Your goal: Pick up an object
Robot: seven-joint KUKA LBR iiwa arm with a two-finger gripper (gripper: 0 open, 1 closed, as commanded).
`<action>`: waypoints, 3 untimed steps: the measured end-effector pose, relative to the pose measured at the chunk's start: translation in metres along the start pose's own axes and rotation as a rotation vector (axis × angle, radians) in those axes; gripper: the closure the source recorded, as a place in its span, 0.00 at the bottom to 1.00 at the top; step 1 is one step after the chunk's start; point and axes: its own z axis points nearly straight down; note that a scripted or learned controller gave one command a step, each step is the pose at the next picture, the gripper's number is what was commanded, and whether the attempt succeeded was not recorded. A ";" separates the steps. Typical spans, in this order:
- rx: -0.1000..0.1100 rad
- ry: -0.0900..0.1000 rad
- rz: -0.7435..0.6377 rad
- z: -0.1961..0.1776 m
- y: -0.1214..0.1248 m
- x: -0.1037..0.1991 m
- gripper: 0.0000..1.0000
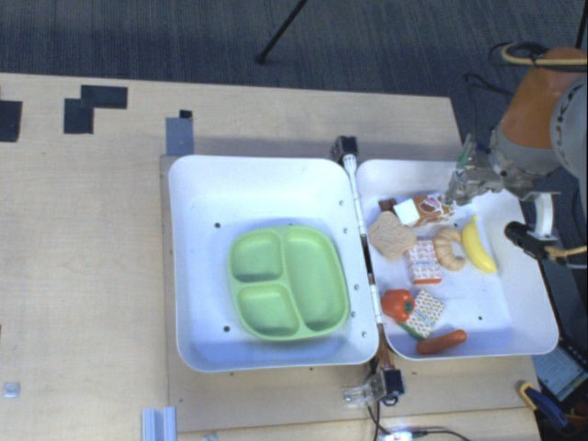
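Where arm (542, 127) overhangs, claw (459, 189) indistinct

Two white bins on a wooden bench, the arm reaching in from the right.

The left bin (188, 246) holds a green divided plate (288, 283). The right bin (537, 324) holds toy food: a banana (477, 245), a slice of bread (392, 236), a croissant (449, 247), a red-and-white carton (424, 262), a red pepper (397, 303), a patterned packet (426, 313) and a sausage (441, 342) at the near edge. The gripper (457, 192) hangs over the far end of the right bin, just above a small printed packet (432, 209).
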 end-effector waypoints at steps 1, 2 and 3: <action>0.003 0.002 -0.002 0.012 -0.002 -0.013 1.00; 0.007 0.001 0.000 0.013 -0.003 -0.014 0.00; 0.008 0.003 0.000 0.015 -0.024 -0.012 0.00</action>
